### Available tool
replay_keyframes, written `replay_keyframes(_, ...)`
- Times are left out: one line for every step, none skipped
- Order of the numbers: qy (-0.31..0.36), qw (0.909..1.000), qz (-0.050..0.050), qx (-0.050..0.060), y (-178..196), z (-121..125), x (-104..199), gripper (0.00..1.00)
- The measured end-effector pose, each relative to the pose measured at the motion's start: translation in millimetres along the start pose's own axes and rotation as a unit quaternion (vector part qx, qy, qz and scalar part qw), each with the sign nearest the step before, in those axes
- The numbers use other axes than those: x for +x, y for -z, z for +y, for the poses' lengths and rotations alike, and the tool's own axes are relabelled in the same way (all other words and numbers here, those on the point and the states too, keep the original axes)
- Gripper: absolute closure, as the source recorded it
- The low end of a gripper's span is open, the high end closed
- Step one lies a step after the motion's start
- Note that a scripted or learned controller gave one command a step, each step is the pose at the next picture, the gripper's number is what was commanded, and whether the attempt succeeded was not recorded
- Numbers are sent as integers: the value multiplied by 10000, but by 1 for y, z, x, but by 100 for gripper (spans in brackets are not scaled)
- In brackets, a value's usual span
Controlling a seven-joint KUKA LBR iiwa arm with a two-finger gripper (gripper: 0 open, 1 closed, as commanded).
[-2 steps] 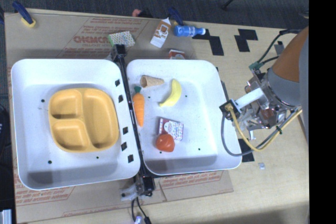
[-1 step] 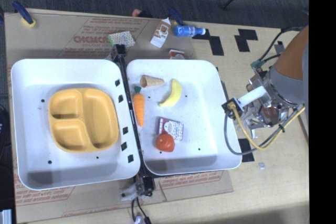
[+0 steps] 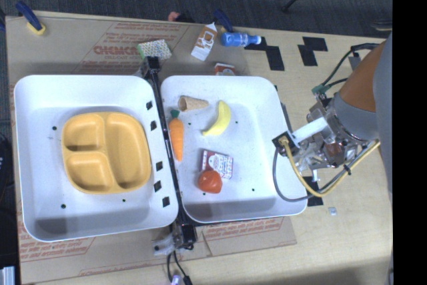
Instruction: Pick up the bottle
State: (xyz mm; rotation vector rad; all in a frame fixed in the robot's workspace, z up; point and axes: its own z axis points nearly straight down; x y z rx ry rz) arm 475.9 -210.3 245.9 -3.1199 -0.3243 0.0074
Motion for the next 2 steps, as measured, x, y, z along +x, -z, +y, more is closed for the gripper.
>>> replay_keyframes(37, 10000, -12, 21, 10, -1, 0, 100)
replay_keyframes(76, 10000, -24, 41, 19, -1, 1, 100)
